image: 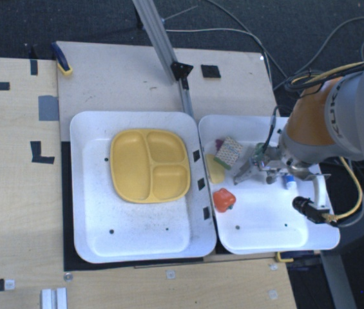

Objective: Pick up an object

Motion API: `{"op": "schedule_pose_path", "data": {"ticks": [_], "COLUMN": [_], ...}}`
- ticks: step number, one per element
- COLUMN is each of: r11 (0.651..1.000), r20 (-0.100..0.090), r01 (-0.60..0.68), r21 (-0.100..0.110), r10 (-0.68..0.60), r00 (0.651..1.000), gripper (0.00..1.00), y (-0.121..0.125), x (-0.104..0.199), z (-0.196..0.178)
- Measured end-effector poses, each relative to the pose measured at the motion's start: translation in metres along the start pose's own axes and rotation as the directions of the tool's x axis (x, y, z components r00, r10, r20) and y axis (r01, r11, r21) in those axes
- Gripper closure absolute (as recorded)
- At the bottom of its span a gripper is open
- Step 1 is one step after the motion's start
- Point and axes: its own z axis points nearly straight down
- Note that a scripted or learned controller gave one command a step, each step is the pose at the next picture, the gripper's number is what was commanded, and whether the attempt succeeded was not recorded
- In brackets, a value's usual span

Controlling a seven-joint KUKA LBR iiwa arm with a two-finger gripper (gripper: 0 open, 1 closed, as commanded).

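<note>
The end effector point(241, 174), its grip impossible to judge from here, hangs low in the right bin point(265, 237), with the red object point(224, 200) lying just below-left and a checkered packet point(229, 150) just above-left.

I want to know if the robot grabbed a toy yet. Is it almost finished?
Not yet. Done so far: the arm has reached into the right bin, and its gripper sits low near the checkered item. In hand: nothing that I can see. The red object and the pale yellow one lie loose in the bin. Left to do: close on one item and lift it. The yellow tray rests in the other bin.
</note>
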Motion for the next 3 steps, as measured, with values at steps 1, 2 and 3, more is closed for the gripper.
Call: {"op": "schedule_pose_path", "data": {"ticks": [1,2,3], "r11": [1.000,1.000,1.000], "r20": [0.001,0.002,0.000], "r01": [0.000,0.000,0.000], "r21": [-0.005,-0.012,-0.006], "r10": [0.000,0.000,0.000], "r00": [1.000,1.000,1.000], "gripper": [0.00,1.00,1.00], "y": [0.001,0.003,-0.003], "x": [0.000,0.000,-0.002], "z": [0.020,0.008,-0.036]}}
